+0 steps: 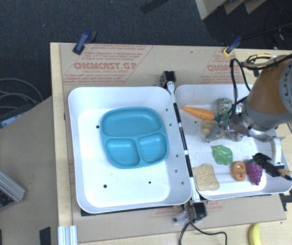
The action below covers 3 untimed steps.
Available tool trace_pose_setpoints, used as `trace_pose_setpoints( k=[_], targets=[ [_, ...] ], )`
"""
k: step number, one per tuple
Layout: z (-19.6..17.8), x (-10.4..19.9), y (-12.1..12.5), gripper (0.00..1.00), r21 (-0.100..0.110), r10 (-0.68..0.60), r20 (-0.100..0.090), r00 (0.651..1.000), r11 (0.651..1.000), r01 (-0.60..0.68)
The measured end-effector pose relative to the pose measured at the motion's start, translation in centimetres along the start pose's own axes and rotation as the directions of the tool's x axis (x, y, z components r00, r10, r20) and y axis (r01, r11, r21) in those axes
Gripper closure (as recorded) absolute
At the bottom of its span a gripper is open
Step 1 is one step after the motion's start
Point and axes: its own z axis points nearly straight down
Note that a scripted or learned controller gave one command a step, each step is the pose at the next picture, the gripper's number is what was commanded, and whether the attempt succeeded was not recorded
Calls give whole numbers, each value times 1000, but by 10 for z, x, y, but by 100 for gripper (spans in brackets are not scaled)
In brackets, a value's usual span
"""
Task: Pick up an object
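Nearest the camera, along the front of the right bin (228, 190), a tan cracker (205, 176), an orange ring (239, 170) and a bunch of purple grapes (254, 172) are lying in a row, with the ring and grapes touching. Just behind them a green leaf-shaped piece (221, 153) is resting flat. Behind that, the gripper (218, 130) is hanging low over the middle of this bin, its tip sitting against a small pale lump (207, 127) (whether it is parted or closed on anything I cannot tell, as the metal is blurring into the lump). Farther back an orange carrot (199, 112) is lying crosswise, with a green can (224, 106) just beside its thick end. Across the divider, the left bin (84, 152) is holding a blue divided plate (134, 137).
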Motion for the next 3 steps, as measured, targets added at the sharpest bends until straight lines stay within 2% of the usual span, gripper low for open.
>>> trace_pose_setpoints(
  k=[1, 2, 3],
  targets=[
    [1, 25, -55, 0, 3, 1, -2, 1000, 1000, -1],
    [-9, 24, -54, 100, 0, 1, -1, 1000, 1000, -1],
    [-101, 69, -16, 100, -2, -2, -1, 1000, 1000, 2]
  ],
)
